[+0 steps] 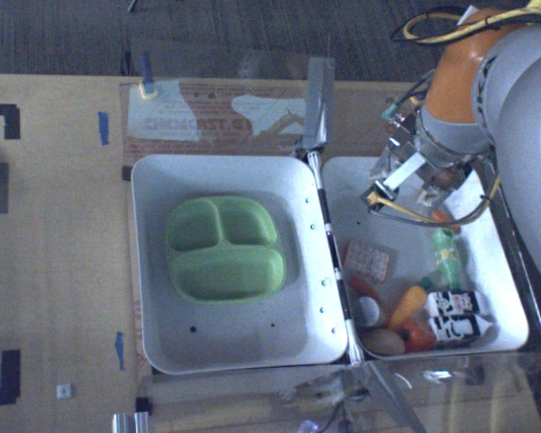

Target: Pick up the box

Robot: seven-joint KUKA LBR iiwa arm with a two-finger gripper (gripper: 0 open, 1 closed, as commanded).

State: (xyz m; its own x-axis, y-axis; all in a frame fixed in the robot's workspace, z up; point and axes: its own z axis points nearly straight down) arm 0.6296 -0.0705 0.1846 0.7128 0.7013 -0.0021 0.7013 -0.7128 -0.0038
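Observation:
In the right bin [509,269], a flat pinkish patterned box [368,260] lies near the left wall. A black-and-white carton [453,315] lies on its side by the front right corner. My gripper [404,188] hangs over the back part of this bin. It is up and to the right of the pinkish box and well behind the carton. Nothing shows in its grasp. The grey arm with its orange band [460,79] comes in from the upper right.
Around the carton lie a carrot [408,306], a green bottle [447,258], a brown egg-shaped item [385,341], a small silver ball [368,310] and a red item [420,336]. The left bin [153,188] holds a green divided plate [225,249].

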